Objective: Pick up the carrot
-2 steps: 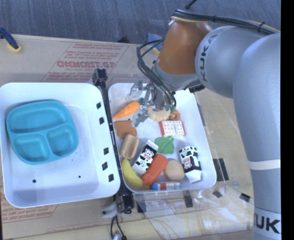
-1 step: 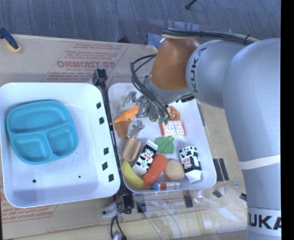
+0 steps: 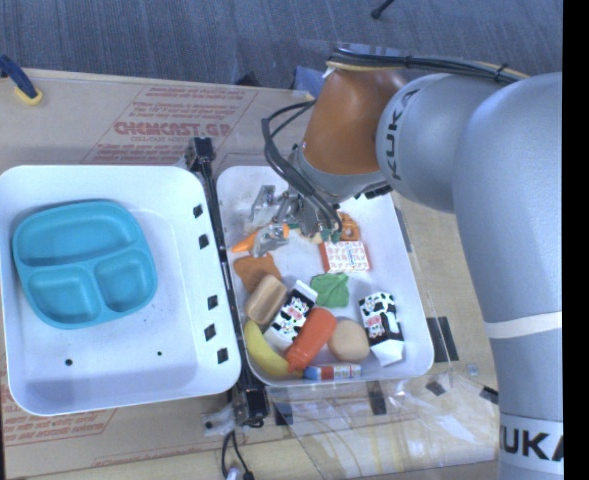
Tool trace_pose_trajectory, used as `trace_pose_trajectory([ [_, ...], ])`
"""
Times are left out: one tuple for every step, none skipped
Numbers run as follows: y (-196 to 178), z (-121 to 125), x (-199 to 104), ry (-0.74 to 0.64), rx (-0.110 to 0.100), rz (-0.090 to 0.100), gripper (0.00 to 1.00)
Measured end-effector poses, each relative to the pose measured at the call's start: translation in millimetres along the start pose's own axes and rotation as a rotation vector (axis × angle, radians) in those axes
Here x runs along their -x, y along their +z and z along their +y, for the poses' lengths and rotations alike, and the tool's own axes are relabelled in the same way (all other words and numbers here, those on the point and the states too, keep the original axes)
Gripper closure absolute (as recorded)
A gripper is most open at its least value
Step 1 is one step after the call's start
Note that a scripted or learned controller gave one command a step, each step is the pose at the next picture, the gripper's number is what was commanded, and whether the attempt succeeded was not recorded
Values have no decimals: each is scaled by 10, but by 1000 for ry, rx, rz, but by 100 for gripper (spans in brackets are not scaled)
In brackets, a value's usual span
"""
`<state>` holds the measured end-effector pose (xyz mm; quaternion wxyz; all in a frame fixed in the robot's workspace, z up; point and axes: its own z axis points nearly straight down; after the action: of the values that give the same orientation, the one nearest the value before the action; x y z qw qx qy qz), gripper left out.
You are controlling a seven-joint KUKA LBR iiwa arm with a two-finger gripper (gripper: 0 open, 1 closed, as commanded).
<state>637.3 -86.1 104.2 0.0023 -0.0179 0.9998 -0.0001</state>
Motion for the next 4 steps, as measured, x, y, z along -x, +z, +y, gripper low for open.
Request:
trace_pose_trajectory([
  [2,2,-1,-1,0,0,0],
  [55,-47,210,211,-1,-1,0],
  [122,-38,-26,425,-1,7,0],
  [9,-27,-10,418,-1,5,100],
])
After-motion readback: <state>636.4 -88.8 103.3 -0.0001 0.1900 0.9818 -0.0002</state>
